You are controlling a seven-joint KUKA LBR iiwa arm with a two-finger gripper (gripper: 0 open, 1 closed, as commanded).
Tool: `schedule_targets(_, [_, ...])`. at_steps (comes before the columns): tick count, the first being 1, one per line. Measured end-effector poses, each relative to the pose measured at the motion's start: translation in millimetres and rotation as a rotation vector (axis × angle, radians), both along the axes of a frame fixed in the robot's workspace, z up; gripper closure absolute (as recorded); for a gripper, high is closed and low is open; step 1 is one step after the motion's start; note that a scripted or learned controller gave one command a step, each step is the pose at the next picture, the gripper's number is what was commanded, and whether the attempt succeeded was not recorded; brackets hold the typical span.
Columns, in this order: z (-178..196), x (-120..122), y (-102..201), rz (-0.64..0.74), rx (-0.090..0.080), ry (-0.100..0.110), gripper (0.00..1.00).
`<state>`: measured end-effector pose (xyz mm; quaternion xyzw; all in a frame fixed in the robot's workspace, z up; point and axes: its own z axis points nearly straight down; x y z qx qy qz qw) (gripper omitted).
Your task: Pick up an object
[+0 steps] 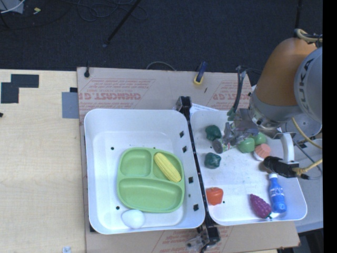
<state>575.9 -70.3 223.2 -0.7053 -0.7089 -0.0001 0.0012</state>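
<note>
A slanted view from above shows two shallow white bins side by side on a printed cardboard sheet (pixel 131 91). The robot arm (pixel 287 73), grey with a broad orange section, reaches in from the right over the right bin (pixel 237 178).

The gripper (pixel 230 140) hangs low in the upper part of that bin; it cannot be told whether it is open or closed, and nothing can be seen held in it. Three toys lie close around it. An upper dark green toy (pixel 213 132) sits just to its left, a lower dark green toy (pixel 212 160) lies near it toward the front, and a light green toy (pixel 246 144) is just to its right. Next to the light green toy lies a pinkish-orange round toy (pixel 261 151).

Toward the front of the right bin are an orange-red toy (pixel 214 195), a purple toy (pixel 259 205) and a blue bottle (pixel 276 194) with a white cap.

The left bin (pixel 100 167) holds a green divided plate (pixel 150 194) with a yellow corn cob (pixel 167 166) in its upper right compartment. A white egg-shaped thing (pixel 132 218) touches the plate's front left edge.
</note>
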Motion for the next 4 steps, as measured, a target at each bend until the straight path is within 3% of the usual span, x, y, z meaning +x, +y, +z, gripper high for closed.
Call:
schedule_targets(1, [8,29,37,-0.001,0.000,-0.002,1.00])
schedule_targets(2, [-5,30,60,-0.005,-0.002,0.003,1.00])
schedule_targets(4, [13,32,60,-0.005,-0.002,0.000,1.00])
